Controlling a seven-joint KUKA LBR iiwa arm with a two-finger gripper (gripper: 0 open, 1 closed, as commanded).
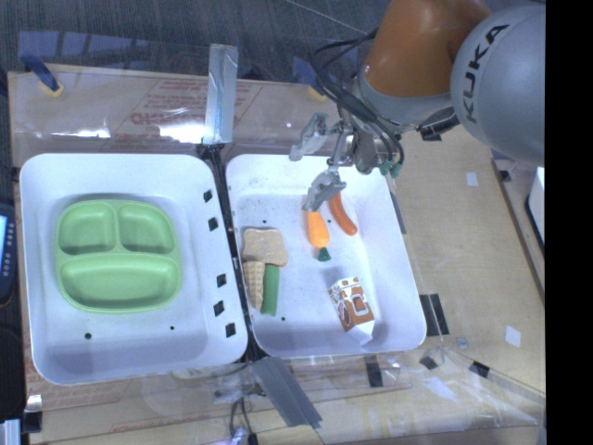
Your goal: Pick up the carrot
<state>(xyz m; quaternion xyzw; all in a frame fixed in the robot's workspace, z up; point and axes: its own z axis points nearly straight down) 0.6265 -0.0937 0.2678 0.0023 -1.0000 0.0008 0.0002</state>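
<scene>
The carrot [318, 232], orange with a small green end, lies flat in the upper middle of the right bin [394, 248]. My gripper [305, 178] hangs over the bin's far part, just above the carrot's upper end. Its two grey fingers stand apart, so it is open, and nothing sits between them. The lower fingertip [317, 197] is close to the carrot's top, and I cannot tell if it touches. The grey arm with its orange band [422, 35] comes in from the upper right.
An orange-red sausage [344, 216] lies right beside the carrot. A bread slice [264, 246], a green stick [271, 288] and a brown snack packet [352, 304] share the right bin. The left bin [37, 323] holds a green divided plate [118, 253].
</scene>
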